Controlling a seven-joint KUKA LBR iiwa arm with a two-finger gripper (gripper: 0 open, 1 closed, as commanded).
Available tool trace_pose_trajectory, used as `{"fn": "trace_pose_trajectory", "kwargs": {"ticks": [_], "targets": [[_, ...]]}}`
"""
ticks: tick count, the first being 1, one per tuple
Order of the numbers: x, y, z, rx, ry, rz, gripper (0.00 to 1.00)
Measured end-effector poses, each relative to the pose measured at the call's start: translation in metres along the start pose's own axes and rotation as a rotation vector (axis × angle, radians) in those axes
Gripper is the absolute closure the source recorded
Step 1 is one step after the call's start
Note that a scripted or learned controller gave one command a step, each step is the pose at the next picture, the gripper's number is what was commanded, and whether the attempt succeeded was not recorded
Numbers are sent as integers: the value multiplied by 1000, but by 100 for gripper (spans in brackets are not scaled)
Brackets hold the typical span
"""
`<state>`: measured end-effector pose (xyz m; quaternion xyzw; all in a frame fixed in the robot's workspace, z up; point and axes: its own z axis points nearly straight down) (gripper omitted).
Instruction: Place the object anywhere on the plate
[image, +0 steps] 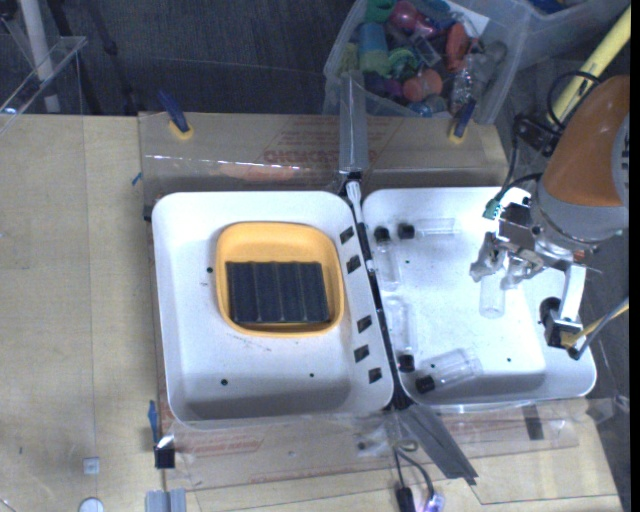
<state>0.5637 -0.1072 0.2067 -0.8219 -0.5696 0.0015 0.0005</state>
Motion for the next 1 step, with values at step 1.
{"fn": "trace_pose_trajectory", "kwargs": {"ticks": [1], "targets": [[0,0,0,0,0,0,0]]}}
